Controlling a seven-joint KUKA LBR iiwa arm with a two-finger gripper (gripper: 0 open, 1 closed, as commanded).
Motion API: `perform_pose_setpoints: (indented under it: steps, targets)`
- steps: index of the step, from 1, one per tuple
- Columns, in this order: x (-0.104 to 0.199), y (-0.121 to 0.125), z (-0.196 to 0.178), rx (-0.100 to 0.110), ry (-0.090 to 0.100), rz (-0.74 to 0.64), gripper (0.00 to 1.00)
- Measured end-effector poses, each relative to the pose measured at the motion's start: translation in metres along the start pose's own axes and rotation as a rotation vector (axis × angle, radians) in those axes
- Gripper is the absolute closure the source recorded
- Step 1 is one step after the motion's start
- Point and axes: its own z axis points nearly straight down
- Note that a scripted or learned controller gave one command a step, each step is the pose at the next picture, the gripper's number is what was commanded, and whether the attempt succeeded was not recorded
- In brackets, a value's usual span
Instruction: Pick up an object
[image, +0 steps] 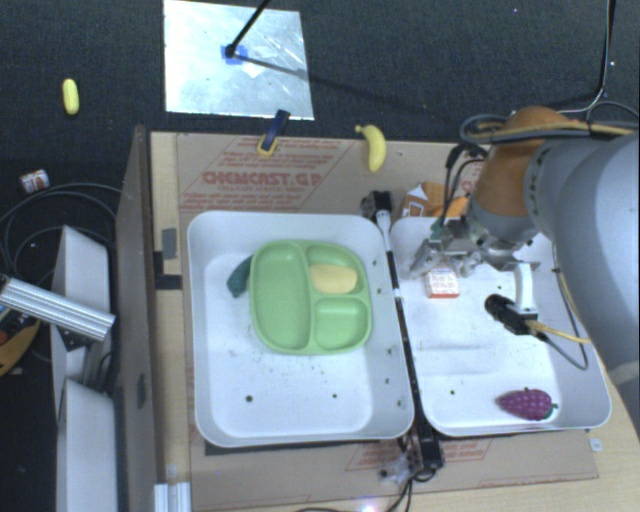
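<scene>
Currently noted, in the right bin (470, 370): gripper (447, 260) low over the far-left part of the floor, carried on the grey arm (585, 230) reaching in from the right, orange band (505, 170) above the wrist. Cannot tell from this angle whether the pincer is released or clenched.

Recorded just beside the gripper, on its near side: small red-and-white box (441, 285), lying flat on the bin floor. Cannot tell whether touched by the gripper. Recorded well apart from it, in the near-right corner of the same bin: purple bunch of grapes (526, 404), resting on the floor.

Found in the left bin (290, 395): green divided plate (290, 300), roughly central, lying flat. Seen in its far-right compartment: pale yellow food piece (334, 277). Seen against the plate's left rim, on the bin floor: dark green item (238, 276), too small to identify.

Logged outside the bins: yellow banana (374, 147) on the cardboard sheet (260, 180) beyond the bins; blue-and-yellow clip (272, 132) at the cardboard's far edge; silvery foil sheet (200, 60) on the dark floor behind; second small yellow piece (70, 96) on the floor at far left.
</scene>
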Motion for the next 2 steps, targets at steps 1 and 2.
perform_pose_setpoints:
  steps: [1, 2]
  targets:
    - [-0.024, 0.004, -0.001, -0.002, 0.0, 0.004, 0.0]
    - [-0.024, 0.005, -0.012, -0.004, -0.001, 0.001, 1.0]
